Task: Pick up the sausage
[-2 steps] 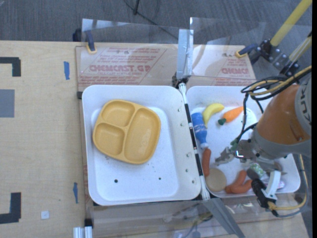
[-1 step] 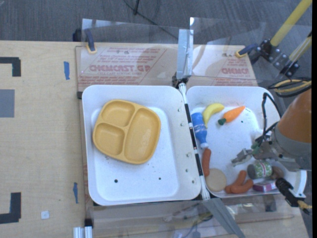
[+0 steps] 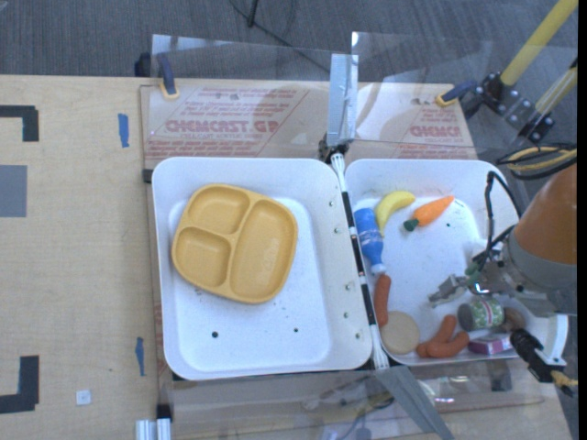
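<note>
A reddish-brown sausage lies along the left wall of the right bin, just below a blue bottle. A second, orange-red curved sausage piece rests near the bin's front edge. My gripper hangs low over the bin's right-centre, right of the reddish-brown sausage and above the orange-red one. Nothing is visibly held in it. The arm's orange band covers the bin's right side.
A round tan disc sits between the two sausages. A small can and a purple item lie under the wrist. A banana and a carrot are at the back. The left bin holds a yellow divided plate.
</note>
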